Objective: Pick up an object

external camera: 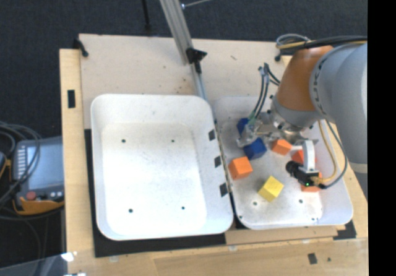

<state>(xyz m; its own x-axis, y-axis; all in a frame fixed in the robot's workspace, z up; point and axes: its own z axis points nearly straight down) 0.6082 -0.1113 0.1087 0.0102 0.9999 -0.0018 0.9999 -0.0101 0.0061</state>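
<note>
Overhead slanted view of a wooden bench (124, 64) carrying two shallow white bins side by side. The left bin (154, 107) occupies the middle of the bench; its floor bears only a few dark marks. The right bin (334, 210) lies against it, toward the bench's right edge, and contains the loose objects.

The grey arm (343, 89), with its orange band (297, 80) above the wrist, reaches in from the right and descends over the far half of the right bin. The gripper (263, 135) sits low among the objects near the bin's middle; the wrist body and cabling hide its fingers, so their opening cannot be told, and no object is visibly held between them.

Objects in the right bin: a blue block (255, 148) just below the gripper, near the bin's left wall; a smaller blue piece (243, 126) just beside the gripper on its left; an orange block (240, 167) nearer the front and close to the left wall; a yellow block (270, 189) toward the front centre, apart from the others; a small orange block (282, 146) just right of the gripper, partly under the wrist hardware; and a further orange piece (311, 187) by the cable at the right.

A slanted aluminium rail (173, 8) rises from the bench's far edge.
</note>
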